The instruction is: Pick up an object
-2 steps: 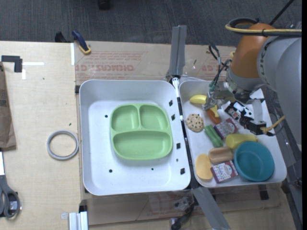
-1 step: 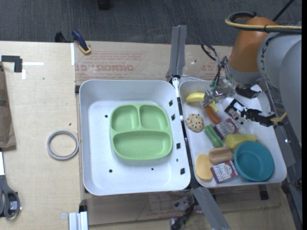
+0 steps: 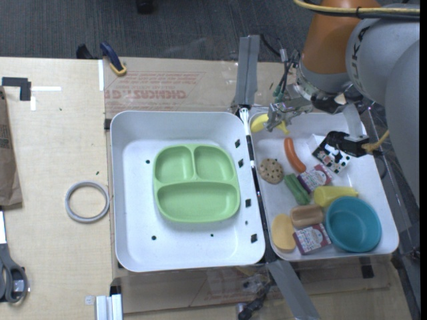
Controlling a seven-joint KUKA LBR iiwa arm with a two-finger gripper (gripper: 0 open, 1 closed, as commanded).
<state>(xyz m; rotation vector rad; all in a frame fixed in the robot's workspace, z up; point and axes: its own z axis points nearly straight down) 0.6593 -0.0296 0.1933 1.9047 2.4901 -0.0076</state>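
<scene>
- Camera view: my gripper (image 3: 279,115) hangs at the right bin's (image 3: 385,199) far-left corner, beside a yellow piece (image 3: 259,123).
- Open or closed — cannot tell; nothing visibly held.
- Pick not yet done — carrot (image 3: 293,155), cookie (image 3: 271,171), bowl (image 3: 353,225) lie in the bin.

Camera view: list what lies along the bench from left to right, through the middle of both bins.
Grey ring → left bin → green divided plate → cookie → green pickle-like piece → yellow piece → teal bowl → right bin's far wall.
</scene>
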